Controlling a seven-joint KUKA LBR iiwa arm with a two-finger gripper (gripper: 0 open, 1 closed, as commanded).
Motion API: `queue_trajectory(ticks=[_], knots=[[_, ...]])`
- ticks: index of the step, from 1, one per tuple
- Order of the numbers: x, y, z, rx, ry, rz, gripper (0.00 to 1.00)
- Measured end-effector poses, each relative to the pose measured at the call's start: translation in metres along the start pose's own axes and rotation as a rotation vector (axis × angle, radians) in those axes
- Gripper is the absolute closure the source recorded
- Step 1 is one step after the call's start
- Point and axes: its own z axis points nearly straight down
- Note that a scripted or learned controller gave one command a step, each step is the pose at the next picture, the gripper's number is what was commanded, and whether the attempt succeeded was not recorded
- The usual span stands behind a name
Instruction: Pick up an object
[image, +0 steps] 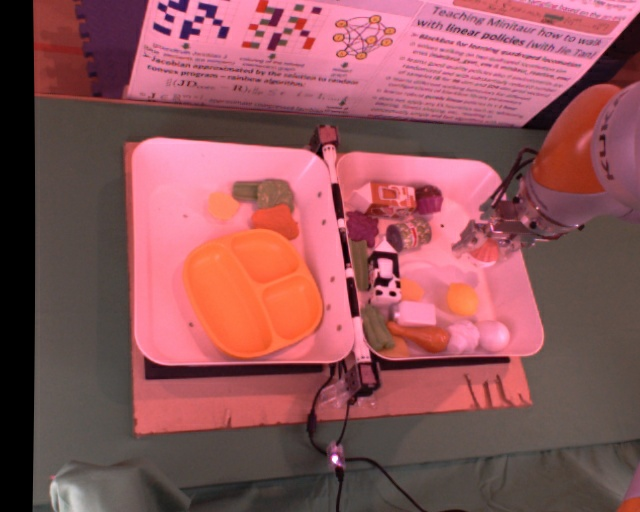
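One carrot (420, 336) — tip toward left bin

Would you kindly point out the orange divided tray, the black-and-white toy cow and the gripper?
orange divided tray (253, 292): camera view, on the ridge between its compartments.
black-and-white toy cow (385, 277): camera view, middle of its body.
gripper (478, 243): camera view, at its fingertips.

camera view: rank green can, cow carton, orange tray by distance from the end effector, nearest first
End effector sits over the right bin's right side.
1. Green can: right bin, just left of the end effector.
2. Cow carton: right bin, by the divider, lower left.
3. Orange tray: left bin, well across the divider.
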Motion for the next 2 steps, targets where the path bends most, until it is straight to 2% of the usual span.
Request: queue_trajectory(ticks=[1, 2], knots=[[-0.002, 0.003, -0.067, -0.003, -0.001, -0.001, 1.0], [0.001, 0.012, -0.116, -0.002, 0.0, -0.002, 1.0]])
